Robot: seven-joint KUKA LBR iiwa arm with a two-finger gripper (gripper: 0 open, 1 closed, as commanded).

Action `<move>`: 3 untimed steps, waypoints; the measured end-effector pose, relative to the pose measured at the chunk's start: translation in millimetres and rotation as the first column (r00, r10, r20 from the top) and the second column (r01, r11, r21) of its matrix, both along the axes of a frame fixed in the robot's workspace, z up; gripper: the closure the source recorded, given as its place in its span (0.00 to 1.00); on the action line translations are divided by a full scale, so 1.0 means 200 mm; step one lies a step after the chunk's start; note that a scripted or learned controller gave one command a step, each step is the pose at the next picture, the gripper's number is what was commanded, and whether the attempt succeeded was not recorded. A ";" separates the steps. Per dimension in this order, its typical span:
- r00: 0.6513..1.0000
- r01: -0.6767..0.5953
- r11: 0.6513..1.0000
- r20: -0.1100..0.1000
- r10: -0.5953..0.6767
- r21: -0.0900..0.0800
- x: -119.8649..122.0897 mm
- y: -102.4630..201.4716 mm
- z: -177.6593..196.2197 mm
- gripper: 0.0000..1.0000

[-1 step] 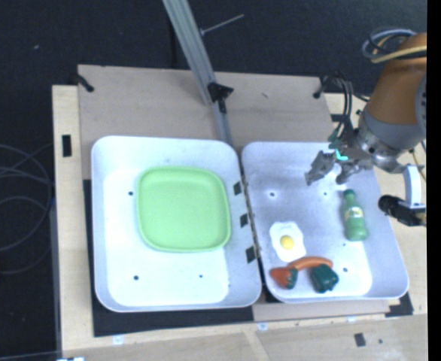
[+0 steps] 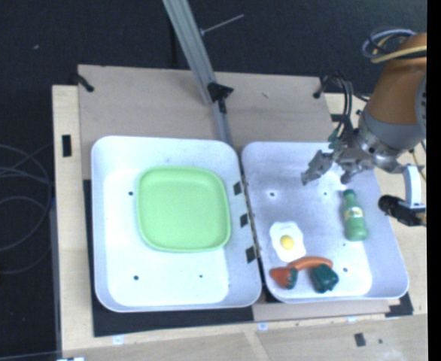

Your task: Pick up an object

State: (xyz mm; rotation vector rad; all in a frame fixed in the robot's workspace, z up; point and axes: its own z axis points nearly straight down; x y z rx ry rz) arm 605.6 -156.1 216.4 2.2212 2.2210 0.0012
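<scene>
The gripper (image 2: 330,170) hangs with its fingers spread and nothing between them, above the right bin (image 2: 383,273), near the green bottle (image 2: 353,216). The fried egg (image 2: 287,241), sausage (image 2: 308,263) and dark green toy (image 2: 324,278) lie close together lower down. The round bottle may roll away if the fingers touch it off-centre.

Robot lab: bench (image 2: 281,89) with white bins (image 2: 107,201), loose cables (image 2: 10,179)
</scene>
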 end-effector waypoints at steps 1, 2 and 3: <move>1.000 0.001 1.000 -0.004 -0.001 0.000 -0.01 -0.04 -0.22 0.00; 1.000 0.000 1.000 -0.004 0.000 0.000 0.03 -0.01 -0.49 0.00; 1.000 0.000 1.000 -0.002 0.000 -0.001 0.03 -0.01 -0.58 0.00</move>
